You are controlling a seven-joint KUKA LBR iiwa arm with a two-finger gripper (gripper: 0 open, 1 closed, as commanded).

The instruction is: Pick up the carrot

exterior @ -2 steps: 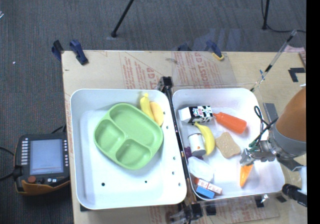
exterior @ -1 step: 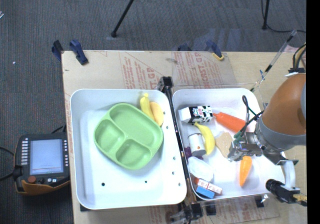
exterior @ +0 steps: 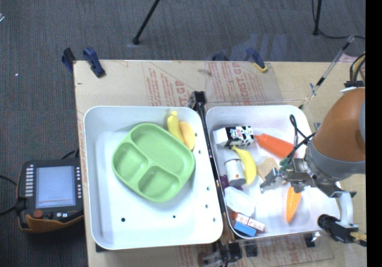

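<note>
Two orange carrot-like pieces lie in the right bin. A reddish-orange one lies at a slant near the back, right of a black-and-white carton. A lighter orange carrot lies near the front right, pointing toward the front edge. My gripper hangs low over the bin between the two, with its fingers spread open. Its right finger is just over the top end of the lighter carrot. Nothing sits between the fingers.
The right bin also holds a banana, a small can, a white packet and a red-and-blue box. In the left bin are a green divided plate and yellow fruit. A pendant lies at the far left.
</note>
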